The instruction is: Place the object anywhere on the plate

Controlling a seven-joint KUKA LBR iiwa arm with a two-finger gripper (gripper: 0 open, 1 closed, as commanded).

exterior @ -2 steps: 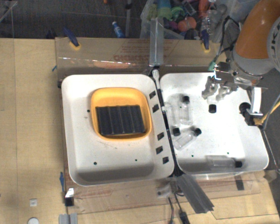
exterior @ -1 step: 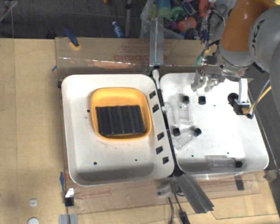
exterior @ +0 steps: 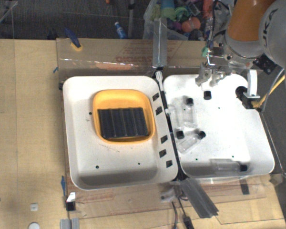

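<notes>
Here, two shallow white bins are seen side by side on a wooden bench. In the left bin [exterior: 86, 171] an orange plate [exterior: 101, 101] with rounded corners is set near the middle, and a dark ribbed rectangular piece [exterior: 123, 122] lies flat on it, covering most of its lower part. In the right bin [exterior: 248, 142] several clear plastic bottles with black caps are scattered: one [exterior: 187, 109] lies near the divider towards the upper middle, two more [exterior: 188, 137] lie close together just below it, and another [exterior: 226, 166] rests along the near wall. A small black cap or block [exterior: 207, 95] is seen apart from them, nearer the far wall. The grey arm with its orange band [exterior: 248, 13] is reached in from the right, and the gripper [exterior: 210, 75] is held above the far part of the right bin, close to that small black piece. Whether the claw is released or clenched cannot be told, as its tips are blurred against the white floor; nothing is clearly seen between them. Beyond the bins a container of coloured toys [exterior: 188, 6] stands at the back.
</notes>
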